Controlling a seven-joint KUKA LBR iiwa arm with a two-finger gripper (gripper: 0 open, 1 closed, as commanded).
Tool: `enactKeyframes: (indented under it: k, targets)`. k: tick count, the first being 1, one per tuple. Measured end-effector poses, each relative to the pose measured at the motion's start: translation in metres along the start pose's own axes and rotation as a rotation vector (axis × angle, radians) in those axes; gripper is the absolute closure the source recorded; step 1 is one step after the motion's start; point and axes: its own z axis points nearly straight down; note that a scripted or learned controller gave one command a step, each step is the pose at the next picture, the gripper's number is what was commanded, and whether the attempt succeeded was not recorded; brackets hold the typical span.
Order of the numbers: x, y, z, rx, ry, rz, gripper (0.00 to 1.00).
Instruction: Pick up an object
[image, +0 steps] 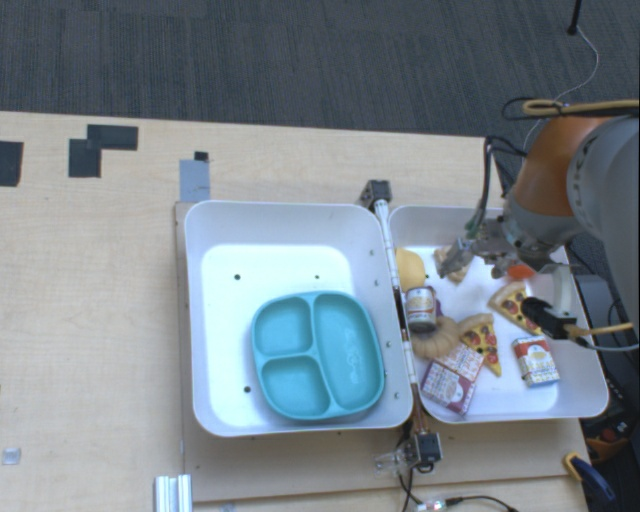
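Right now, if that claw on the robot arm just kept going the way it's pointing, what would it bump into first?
The gripper points down and leftward in the right bin. Going straight on, it would probably meet the bin's white floor first, near the yellow lemon-like piece. Depth is hard to judge from above, so it might touch that piece instead.

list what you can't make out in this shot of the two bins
- Gripper, camera view: small and blurred over the right bin; open or shut cannot be told.
- Small can: label too small to read.
- Packet by the front wall: print too small to read.
- Orange item: mostly hidden under the arm's wrist, so its kind is unclear.
- Arm: cut off by the right edge.
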Motion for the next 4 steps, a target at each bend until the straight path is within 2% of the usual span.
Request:
enactKeyframes:
  k: [1,2,3,4]
  targets:
    - [0.001,-0.05,0.028,0.001,0.001,0.01,0.0]
    - [0.026,-0.116,0.026,-0.006,-0.004,0.013,0.0]
    - [0.027,-0.113,0.015,-0.012,-0.004,0.011,1.0]
    - [0.092,-0.131,-0.071,0.002,0.002,0.007,1.0]
